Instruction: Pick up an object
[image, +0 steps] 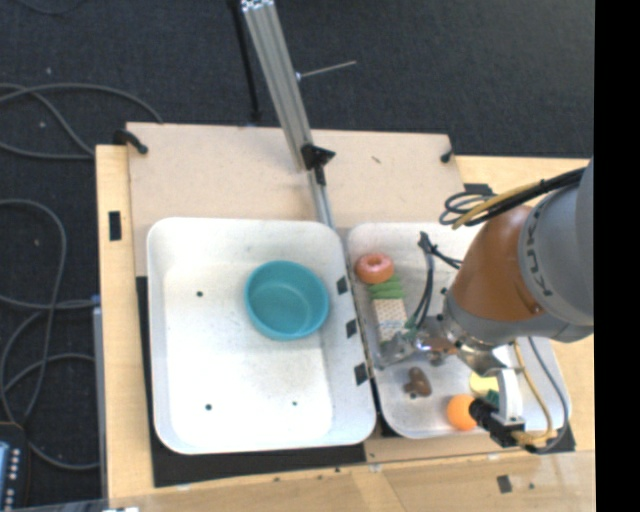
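Grey arm with its orange band (500, 270) sits highest toward you, coming in from 3 o'clock and covering much of the right shallow white bin (400, 240). You have a tan wooden bench (230, 170) on dark carpet, black cables looping at 9 o'clock, and a slanted aluminium rail (280, 80) running from 12 o'clock down to the seam between the bins. The left shallow white bin (200, 400) holds one round teal plastic bowl (288, 299) just right of its centre, well apart from every wall, with bare floor all round it. The right bin is crowded: a pink ring-shaped doughnut toy (375, 267) at its 11 o'clock, a green and white striped block (388, 305) touching just below it, a small brown lump (418, 381) at 6 o'clock, an orange ball (460, 412) at 5 o'clock near the bin's front rim, and a yellow piece (485, 383) just above the ball. The gripper (405, 348) hangs low beside the bin's left wall, between the striped block and the brown lump. You cannot tell how wide its fingers stand, or whether they touch anything.
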